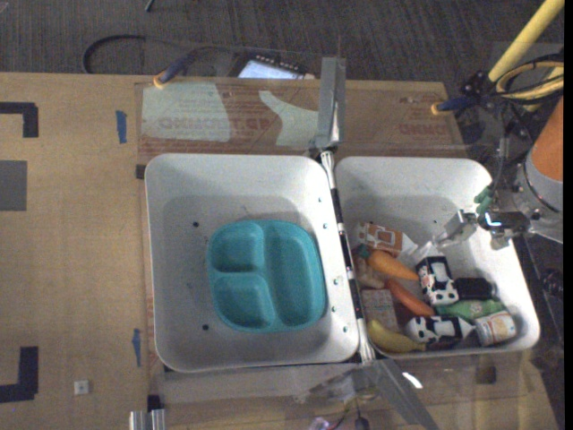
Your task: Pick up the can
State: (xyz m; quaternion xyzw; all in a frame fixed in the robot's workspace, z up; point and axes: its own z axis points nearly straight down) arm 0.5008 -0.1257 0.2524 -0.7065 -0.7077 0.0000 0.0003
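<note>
Camera view shows the gripper (pixel 463 227) over the right bin (pixel 403 173), near that bin's right wall and above its bare middle floor. Whether it is open or closed cannot be told from this angle, and nothing can be seen in its grasp.

The can (pixel 435 280) is taken to be the black-and-white patterned cylinder in the cluttered front half of the right bin, a little in front of the gripper and lower. This is a judgement, as the small items are hard to read. A second black-and-white item (pixel 437 330) lies along the right bin's front wall, beside a banana (pixel 392 338) and a green bottle (pixel 479 310). Two carrots (pixel 394 265) crowd the can on the side towards the right bin's left wall, and a dark object (pixel 472 288) touches it on the other side.

The main risk is the crowding. A descent here could land on the dark object or a carrot, pushing the can aside instead of straddling it. The two similar patterned items could also lead to a grasp on the wrong one. A smooth, round can may slip out if gripped off centre. The left bin (pixel 170 186) with its teal divided plate (pixel 266 274) plays no part.
</note>
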